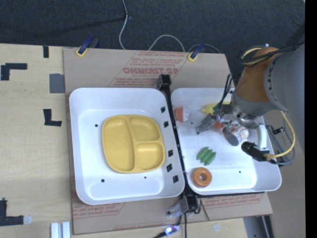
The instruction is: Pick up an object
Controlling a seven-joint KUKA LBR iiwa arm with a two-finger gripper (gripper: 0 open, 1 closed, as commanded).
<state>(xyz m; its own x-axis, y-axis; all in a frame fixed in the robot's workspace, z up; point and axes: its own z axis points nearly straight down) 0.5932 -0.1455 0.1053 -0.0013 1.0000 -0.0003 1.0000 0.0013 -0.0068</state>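
Camera view: you see the gripper [214, 124] low inside the right bin [257, 182], wrist and orange band just above it. Its fingers [204, 128] point toward the divider between the bins; whether they are spread or closed you cannot tell, the tips being small and dark against clutter.

Nothing sits visibly between them, so count the pick as not yet done.

Candidates, placed from the fingers:
- a yellow piece [212, 108] just behind, touching or nearly so
- a red-and-white item [180, 114] ahead, toward the divider, near but apart
- a green ridged piece [206, 155] below, apart
- a donut [201, 177] further below, well apart

A yellow tray [132, 144] lies in the left bin [84, 108], across the divider, well apart.

Judgement: approach stage, arm down at object level. Closing on one item and lifting it all remain. Which object is targeted you cannot yet say.
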